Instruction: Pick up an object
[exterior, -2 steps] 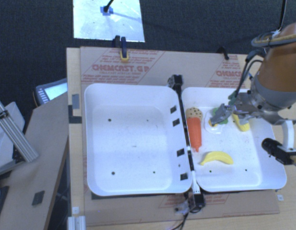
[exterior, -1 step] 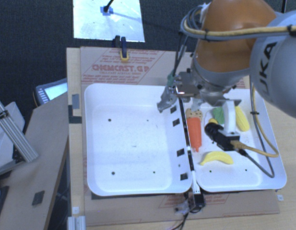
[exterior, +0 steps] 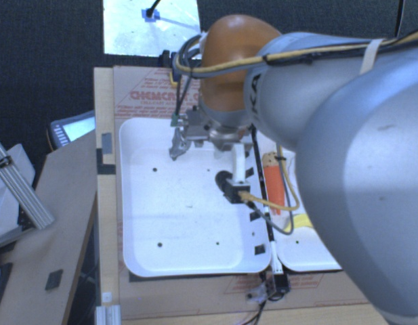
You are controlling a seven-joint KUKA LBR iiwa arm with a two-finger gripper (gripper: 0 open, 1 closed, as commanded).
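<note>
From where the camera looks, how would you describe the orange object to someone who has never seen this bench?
Find the right white bin, half hidden under the grey arm. Along its left wall lies a long orange object. Colour sets it apart from the yellow thing beside it, nearer the camera.

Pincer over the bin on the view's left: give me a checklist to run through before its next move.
1. Position of the pincer: ok, above the left-hand bin.
2. Target directly below it: not ok, only white bin floor there.
3. Pickable orange object: ok, lying in the right-hand bin near the dividing rims.
4. The yellow object beside it: cannot tell, the arm hides most of it.
</note>
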